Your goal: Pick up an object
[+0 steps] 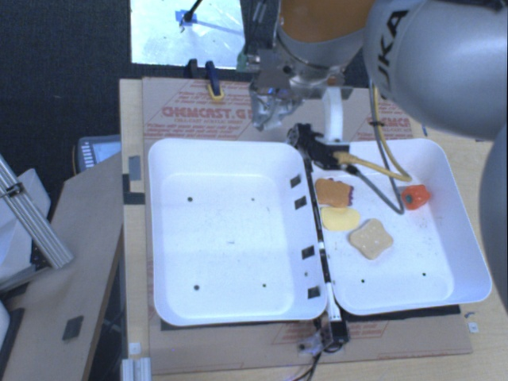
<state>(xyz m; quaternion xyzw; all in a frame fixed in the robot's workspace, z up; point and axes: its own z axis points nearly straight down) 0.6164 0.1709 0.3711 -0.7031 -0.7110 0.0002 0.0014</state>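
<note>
toast slice lies mid right bin, open floor around.

The arm is running out past the top and right edges. Its bulk is covering the far right corner of the right bin. The gripper is looking blurred, and the desk is being cut off at the bottom edge.

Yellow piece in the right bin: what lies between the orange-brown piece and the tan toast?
The yellow piece itself lies between the orange-brown piece and tan toast, in the camera view.
</note>
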